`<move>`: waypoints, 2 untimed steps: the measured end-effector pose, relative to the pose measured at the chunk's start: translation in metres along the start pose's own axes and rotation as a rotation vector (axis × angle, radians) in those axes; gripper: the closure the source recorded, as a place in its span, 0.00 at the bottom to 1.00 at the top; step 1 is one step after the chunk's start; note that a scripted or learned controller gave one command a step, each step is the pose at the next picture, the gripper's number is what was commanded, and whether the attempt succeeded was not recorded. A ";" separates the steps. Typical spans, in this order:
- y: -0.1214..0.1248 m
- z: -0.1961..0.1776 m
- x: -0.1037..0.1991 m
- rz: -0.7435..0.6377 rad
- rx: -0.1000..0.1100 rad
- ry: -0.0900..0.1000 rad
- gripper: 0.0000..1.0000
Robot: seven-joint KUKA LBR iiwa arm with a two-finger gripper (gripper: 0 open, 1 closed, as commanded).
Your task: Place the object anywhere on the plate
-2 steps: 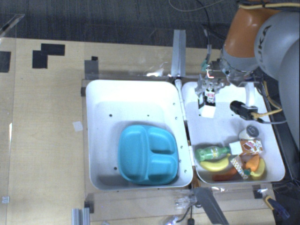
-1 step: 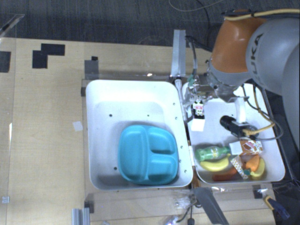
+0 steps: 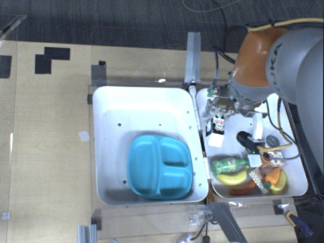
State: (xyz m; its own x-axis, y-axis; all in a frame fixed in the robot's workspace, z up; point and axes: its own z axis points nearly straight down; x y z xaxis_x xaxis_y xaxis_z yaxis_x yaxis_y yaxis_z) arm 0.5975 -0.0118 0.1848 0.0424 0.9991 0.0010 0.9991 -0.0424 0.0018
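A robotics lab: taped bench (image 3: 45,151), loose cables (image 3: 212,4), metal-framed bins (image 3: 101,135).

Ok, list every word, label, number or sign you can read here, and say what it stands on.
No text can be read.
Dark lettering on the grey robot arm: cut off, illegible.
Label on the green plastic bottle: too blurred.
Print on the small white card: too small.
The divided blue plastic plate bears none.

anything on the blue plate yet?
No. The blue plate in the left bin is bare; the banana lies in the right bin.
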 end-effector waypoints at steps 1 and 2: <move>-0.028 0.000 0.059 -0.050 0.000 0.000 1.00; -0.028 0.000 0.059 -0.049 -0.001 0.000 0.00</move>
